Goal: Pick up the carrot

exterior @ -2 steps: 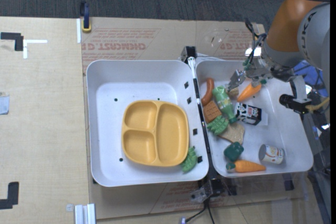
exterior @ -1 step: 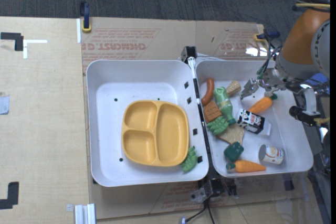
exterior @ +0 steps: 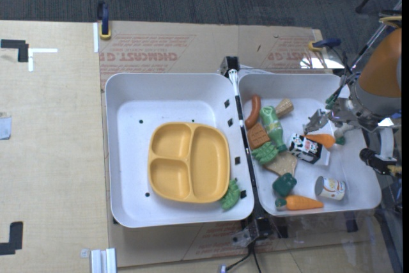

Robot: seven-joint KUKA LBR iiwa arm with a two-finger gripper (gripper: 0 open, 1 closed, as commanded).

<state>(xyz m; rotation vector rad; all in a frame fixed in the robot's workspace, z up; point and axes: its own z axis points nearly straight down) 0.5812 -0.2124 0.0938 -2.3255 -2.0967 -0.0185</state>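
Note:
Two carrots lie in the right bin (exterior: 358, 198). One orange carrot (exterior: 304, 203) rests along the front wall, next to a dark green vegetable (exterior: 284, 185). A second, smaller carrot (exterior: 321, 140) with a green tip sits near the bin's right side, beside a black-and-white cow-patterned item (exterior: 305, 148). My gripper (exterior: 323, 124) reaches in from the right and hovers directly over this smaller carrot, very close to it. Whether it touches the carrot I cannot tell.
The right bin also holds a sausage (exterior: 254, 110), green leafy pieces (exterior: 271, 126), bread slices (exterior: 282, 165) and a small white can (exterior: 330, 188). The left bin (exterior: 124, 137) holds a yellow divided plate (exterior: 190, 162) and a green piece (exterior: 231, 195).

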